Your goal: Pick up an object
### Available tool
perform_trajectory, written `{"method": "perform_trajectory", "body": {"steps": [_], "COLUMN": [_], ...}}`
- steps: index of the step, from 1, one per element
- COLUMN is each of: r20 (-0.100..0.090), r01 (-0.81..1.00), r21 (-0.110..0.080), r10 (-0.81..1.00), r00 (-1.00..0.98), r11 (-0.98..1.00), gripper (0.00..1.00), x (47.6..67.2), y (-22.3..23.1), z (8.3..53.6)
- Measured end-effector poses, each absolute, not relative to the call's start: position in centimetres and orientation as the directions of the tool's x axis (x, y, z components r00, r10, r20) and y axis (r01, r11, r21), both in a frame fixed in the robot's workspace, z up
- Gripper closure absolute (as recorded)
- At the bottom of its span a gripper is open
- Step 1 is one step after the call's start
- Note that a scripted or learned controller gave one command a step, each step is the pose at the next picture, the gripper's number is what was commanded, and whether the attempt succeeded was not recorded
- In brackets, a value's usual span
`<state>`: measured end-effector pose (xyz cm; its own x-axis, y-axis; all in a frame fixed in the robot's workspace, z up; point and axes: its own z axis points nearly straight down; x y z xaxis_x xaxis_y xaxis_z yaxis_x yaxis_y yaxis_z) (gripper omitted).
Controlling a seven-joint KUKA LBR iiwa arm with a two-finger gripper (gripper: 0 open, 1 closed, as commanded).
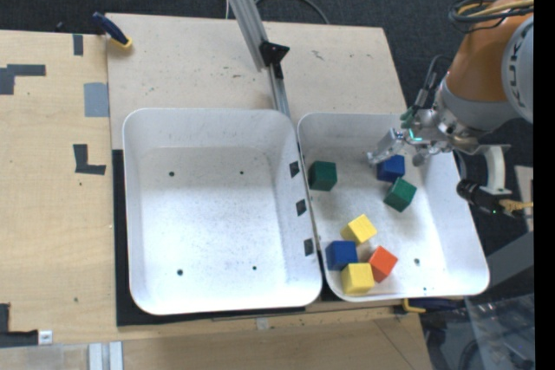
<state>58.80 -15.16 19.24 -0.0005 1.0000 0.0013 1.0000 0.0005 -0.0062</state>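
Observation:
My gripper (401, 150) hangs low over the far right part of the right bin (438, 230), on the grey arm with its orange band (486, 56). A blue cube (391, 168) lies directly beneath it, at or touching its tip; whether it is gripped is unclear. Just in front of that cube sits a green cube (400, 194). Another green cube (323, 176) rests near the bin's left wall. Toward the front are a yellow cube (361, 230), a second blue cube (341, 254), a red cube (382, 262) and a second yellow cube (357, 277).
The left bin (217, 212) adjoins the right one along a shared wall. A slanted metal rail (247, 4) crosses above the bench to the bins' junction. A blue-and-yellow clamp (113, 29) lies at the far left.

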Motion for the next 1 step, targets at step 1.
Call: {"method": "perform_trajectory", "body": {"steps": [1], "r20": [0.0], "r01": [1.0], "r21": [-0.001], "r10": [1.0], "r00": [-0.002], "r11": [0.002], "gripper": [0.0], "x": [58.91], "y": [-15.16], "z": [19.53]}}
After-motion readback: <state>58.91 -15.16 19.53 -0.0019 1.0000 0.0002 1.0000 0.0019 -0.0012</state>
